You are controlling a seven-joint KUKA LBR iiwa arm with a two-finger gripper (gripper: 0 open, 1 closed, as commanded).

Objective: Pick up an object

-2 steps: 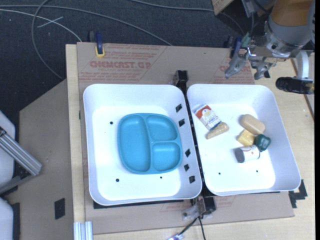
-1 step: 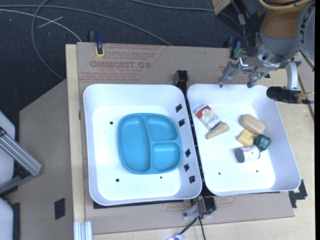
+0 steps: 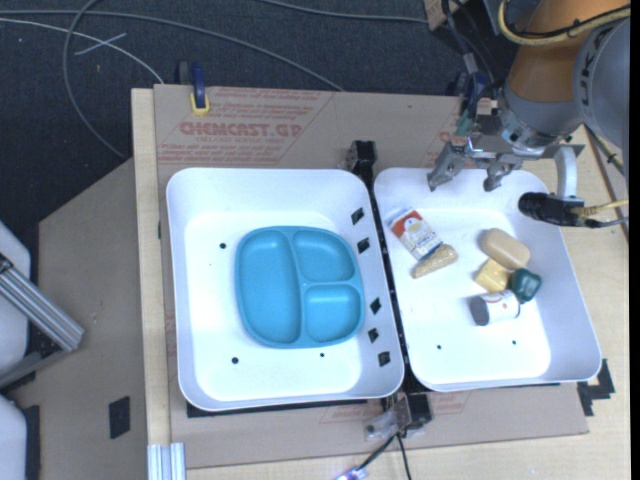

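Camera view: the right bin point(image 3: 560, 363) holds a small cluster of objects; a red-and-white packet point(image 3: 415, 234) lies tilted beside a pale wedge-shaped piece point(image 3: 435, 261); further right sit a tan rounded block point(image 3: 503, 247), a yellow block point(image 3: 491, 275), a dark green round item point(image 3: 525, 285) and a grey-and-white item point(image 3: 490, 310), these four touching or nearly so. The end effector point(image 3: 468, 174) hangs over the bin's far rim, fingers apart, nothing between them; the packet is the nearest object, just toward the camera from it; the tan block lies nearer the camera and to the right. The left bin point(image 3: 190, 268) carries a blue divided plate point(image 3: 299, 286); both bins rest on the table point(image 3: 260, 118).
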